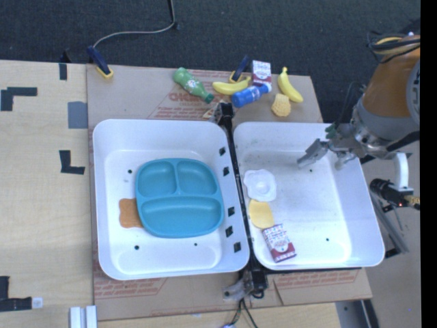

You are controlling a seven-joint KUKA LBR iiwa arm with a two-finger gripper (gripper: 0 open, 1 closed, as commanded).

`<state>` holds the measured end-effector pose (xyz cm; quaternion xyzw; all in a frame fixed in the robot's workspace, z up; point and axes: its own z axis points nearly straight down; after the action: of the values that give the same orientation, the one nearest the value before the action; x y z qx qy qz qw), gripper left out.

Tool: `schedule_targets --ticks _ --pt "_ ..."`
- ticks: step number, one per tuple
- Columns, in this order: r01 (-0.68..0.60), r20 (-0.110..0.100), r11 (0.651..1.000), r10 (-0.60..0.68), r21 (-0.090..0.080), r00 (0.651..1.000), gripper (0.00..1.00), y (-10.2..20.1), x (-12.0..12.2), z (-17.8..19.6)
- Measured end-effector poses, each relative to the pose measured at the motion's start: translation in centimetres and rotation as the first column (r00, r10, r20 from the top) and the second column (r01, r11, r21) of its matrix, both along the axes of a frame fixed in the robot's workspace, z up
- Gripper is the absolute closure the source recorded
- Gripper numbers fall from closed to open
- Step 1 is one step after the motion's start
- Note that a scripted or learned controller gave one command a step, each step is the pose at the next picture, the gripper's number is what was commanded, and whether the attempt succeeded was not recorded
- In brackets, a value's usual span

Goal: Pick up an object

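My gripper (325, 157) hangs over the upper right part of the right bin (355, 203), its fingers spread open with nothing between them. Down at the bin's left side lie a white round piece (259, 183), a yellow piece (260, 214) and a red and white carton (278, 243), all well to the lower left of the gripper. In the left bin (109, 156) rests a blue divided plate (179, 197), with an orange slice (127, 212) poking out from under its left edge.
Behind the bins on the cardboard lie a green bottle (191, 84), two bananas (231, 86) (290, 86), a blue bottle (249, 96), a small carton (261, 70) and a yellow toy (280, 104). The black divider (232, 176) runs between the bins.
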<state>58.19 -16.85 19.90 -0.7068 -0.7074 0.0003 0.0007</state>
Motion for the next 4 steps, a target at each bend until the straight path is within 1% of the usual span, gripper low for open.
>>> schedule_targets --ticks 1,2,3,4 --pt "-0.001 0.005 1.000 0.001 0.000 1.000 0.00 7.0 -0.6 -11.2" --pt "-0.001 0.004 1.000 0.001 -0.002 1.000 0.00 8.5 8.7 -1.3" --pt "0.000 0.003 1.000 0.000 -0.002 1.000 0.00 6.0 5.8 -11.3" --pt "-0.001 0.003 1.000 0.001 -0.001 1.000 0.00 7.3 8.7 -11.4"
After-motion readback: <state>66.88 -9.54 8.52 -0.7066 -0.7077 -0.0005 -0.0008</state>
